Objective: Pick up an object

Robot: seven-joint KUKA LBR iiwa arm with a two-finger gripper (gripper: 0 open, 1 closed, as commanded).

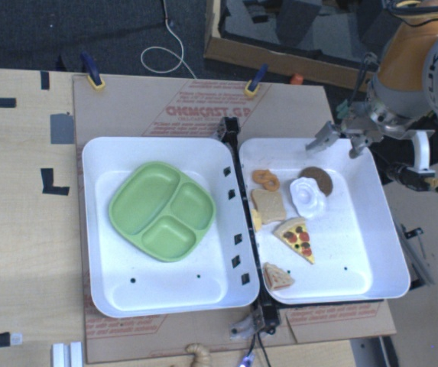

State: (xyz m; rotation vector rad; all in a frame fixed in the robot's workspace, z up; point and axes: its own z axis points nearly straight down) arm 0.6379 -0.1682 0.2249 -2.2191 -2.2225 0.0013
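Observation:
The right bin (371, 205) holds several toy foods: an orange pretzel (265, 179), a slice of bread (268, 202), a pizza slice (298, 239), a white fried egg (307, 197) overlapping a brown cookie (316, 179), and a sandwich wedge (277, 277). My gripper (335, 142) hangs above the bin's far right corner, up and right of the cookie. Its two fingers are spread apart with nothing between them.
The left bin (104, 281) holds a green divided plate (162, 210). A black divider (238, 220) runs between the bins. Clamps (255, 80) pin the cardboard sheet at the back. The arm's orange band (410, 52) stands at the upper right.

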